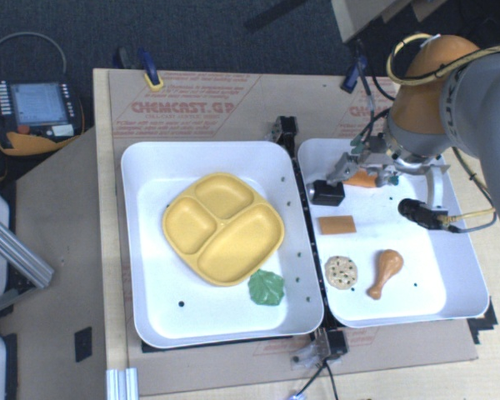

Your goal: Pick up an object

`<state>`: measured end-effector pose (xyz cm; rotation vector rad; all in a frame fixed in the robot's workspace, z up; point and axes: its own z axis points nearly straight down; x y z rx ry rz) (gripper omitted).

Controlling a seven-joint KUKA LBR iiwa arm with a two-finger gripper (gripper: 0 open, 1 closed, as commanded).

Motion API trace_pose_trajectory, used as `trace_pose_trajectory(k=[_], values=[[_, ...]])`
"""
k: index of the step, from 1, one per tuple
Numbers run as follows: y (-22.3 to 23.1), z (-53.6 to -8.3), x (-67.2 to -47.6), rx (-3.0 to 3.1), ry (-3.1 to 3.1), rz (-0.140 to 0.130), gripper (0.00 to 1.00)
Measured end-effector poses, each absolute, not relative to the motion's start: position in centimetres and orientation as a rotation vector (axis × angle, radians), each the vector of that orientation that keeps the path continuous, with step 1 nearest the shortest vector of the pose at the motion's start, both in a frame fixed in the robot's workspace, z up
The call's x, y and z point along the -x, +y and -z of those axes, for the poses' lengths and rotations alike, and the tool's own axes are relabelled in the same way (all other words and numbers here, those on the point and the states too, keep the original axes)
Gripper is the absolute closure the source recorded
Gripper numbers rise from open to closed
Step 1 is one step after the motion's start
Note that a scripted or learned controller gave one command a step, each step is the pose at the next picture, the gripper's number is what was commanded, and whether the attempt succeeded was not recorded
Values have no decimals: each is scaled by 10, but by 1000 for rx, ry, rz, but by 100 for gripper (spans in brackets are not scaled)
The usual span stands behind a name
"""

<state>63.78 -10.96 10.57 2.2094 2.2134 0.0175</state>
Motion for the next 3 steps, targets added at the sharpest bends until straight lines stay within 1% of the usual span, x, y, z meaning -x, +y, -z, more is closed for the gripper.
trace_pose_trajectory(k=[1,2,3], values=[[-109,-115,-639,-2208,2211,-23,100],[-111,-158,-635,-2219,2221,-1,100],[-116,-220,-639,-2218,2219,-4,100]])
